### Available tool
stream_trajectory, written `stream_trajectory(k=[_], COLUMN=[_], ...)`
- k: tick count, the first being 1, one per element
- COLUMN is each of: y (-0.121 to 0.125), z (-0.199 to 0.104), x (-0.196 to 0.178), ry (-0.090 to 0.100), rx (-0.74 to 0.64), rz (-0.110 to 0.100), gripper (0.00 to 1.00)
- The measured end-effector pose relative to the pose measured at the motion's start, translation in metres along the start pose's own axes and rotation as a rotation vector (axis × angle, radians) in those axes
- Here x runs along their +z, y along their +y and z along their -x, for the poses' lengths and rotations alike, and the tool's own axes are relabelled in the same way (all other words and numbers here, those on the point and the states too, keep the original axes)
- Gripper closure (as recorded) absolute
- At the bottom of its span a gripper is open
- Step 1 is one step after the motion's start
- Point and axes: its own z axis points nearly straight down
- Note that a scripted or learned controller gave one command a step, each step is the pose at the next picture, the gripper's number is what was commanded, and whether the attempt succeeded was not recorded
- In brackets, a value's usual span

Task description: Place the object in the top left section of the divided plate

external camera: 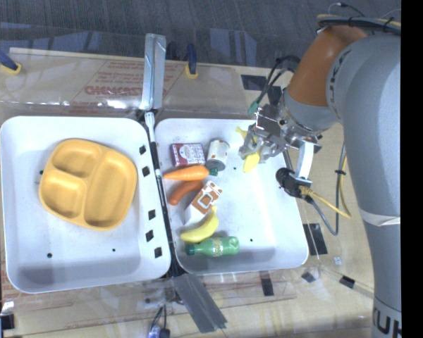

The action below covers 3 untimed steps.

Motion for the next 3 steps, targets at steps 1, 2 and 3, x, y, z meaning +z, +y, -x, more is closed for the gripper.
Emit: stream_trajectory(k=[1,2,3], y=[-0.041,-0.119,-0.191], z=[-0.046,-0.123,-0.188], x=[0.101,0.022,0.023], ry=[0.0,-0.003,-0.006], rx=[0.05,0.128,-0.181], rz=[0.003,0.003,0.001], gripper=[1.0,1.0,1.0])
